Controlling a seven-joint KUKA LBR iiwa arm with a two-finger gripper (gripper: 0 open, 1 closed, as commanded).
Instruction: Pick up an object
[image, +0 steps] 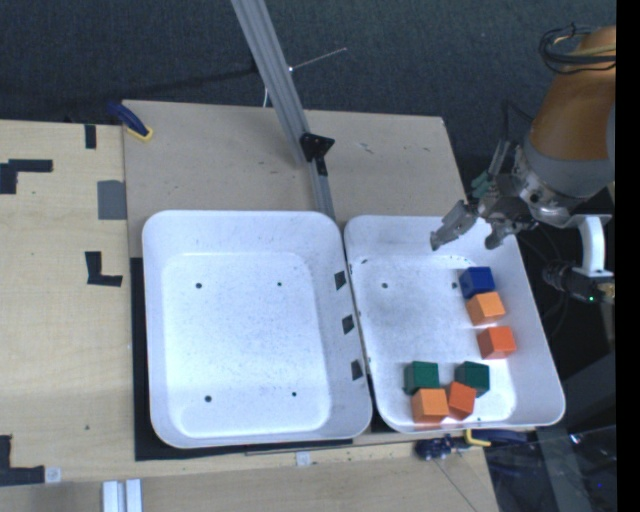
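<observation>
- Two white bins sit side by side on the bench; we see the left bin (245, 325) with nothing in it to grasp, so a descent there would give us no pick at all.
- Moving right, the right bin (400, 300) holds all the blocks, and they lie along its right and near sides, close to the wall. We judge that a finger could strike the rim before it reaches a block.
- At the near edge, a green block (421, 375) touches an orange block (430, 403), with a second orange block (461, 398) and a second green block (473, 376) just beside them. Packed this tight, they leave little gap for a finger, so we risk pushing them apart or lifting none.
- Farther right, a blue block (477, 279) touches an orange block (486, 306), and a reddish-orange block (496, 341) lies just below them. We think closing on the blue one could nudge its neighbour and twist the grip.
- The gripper (468, 232) hangs above the bin's far right corner, fingers spread wide with nothing between them, near the blue block but not over it. We judge that a straight drop from here would land on bare floor.
</observation>
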